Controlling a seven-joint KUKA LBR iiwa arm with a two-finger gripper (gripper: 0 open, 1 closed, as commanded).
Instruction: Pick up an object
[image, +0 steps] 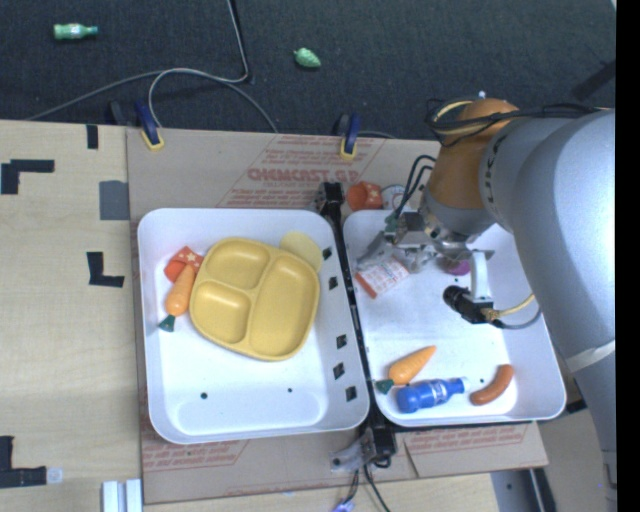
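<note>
Left bin: a yellow divided plate is held here, tilted slightly, with a pale yellow piece at its upper right edge. A small carrot and a red item are found against the plate's left side.

Right bin: a larger carrot, a blue bottle and a sausage are lined up near the front wall. A white packet with red print is seen near the divider, and a purple item is partly hidden below the arm.

Counts: two bins, two carrots, one plate, one bottle, one sausage, one packet.

Arm: the grey arm is brought in from the right, its orange band bent down over the back of the right bin.

Claw: it is lowered over the upper left of the right bin, just above the packet. Whether it is open or closed cannot be told, and nothing is seen gripped.

Worktop: two clamps are fixed at the cardboard's far edge.
</note>
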